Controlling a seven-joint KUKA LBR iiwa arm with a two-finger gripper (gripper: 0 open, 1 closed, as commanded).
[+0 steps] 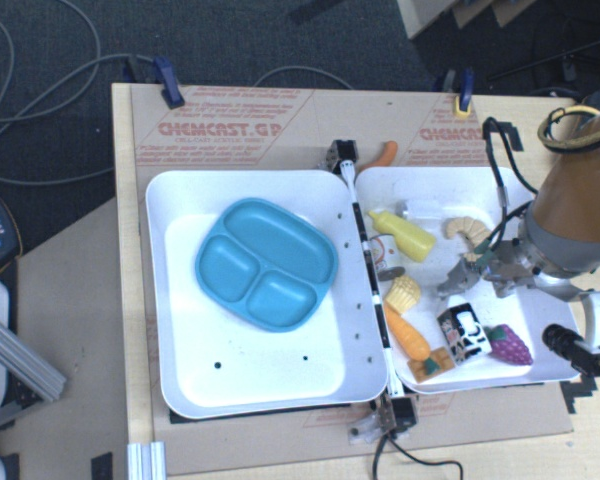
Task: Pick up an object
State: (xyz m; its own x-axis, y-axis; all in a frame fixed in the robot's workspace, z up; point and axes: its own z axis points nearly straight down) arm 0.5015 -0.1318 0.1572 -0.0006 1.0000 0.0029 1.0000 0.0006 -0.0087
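The right bin (pixel 420 183) holds several toy foods: a yellow squash (pixel 404 236), a beige croissant-like piece (pixel 467 229), a corn cob (pixel 402 293), an orange carrot (pixel 410 337), a purple grape bunch (pixel 512 346) and a small green-brown piece (pixel 435 366). My gripper (pixel 462 334) reaches in from the right and hangs low over the bin's front part. It sits between the carrot and the grapes, close to both. I see nothing clearly held in it.
A blue three-part plate (pixel 268 264) lies in the left bin (pixel 180 368). An orange item (pixel 385 153) rests on the bench just behind the bins. Black cables (pixel 500 168) run along the arm over the right bin's back.
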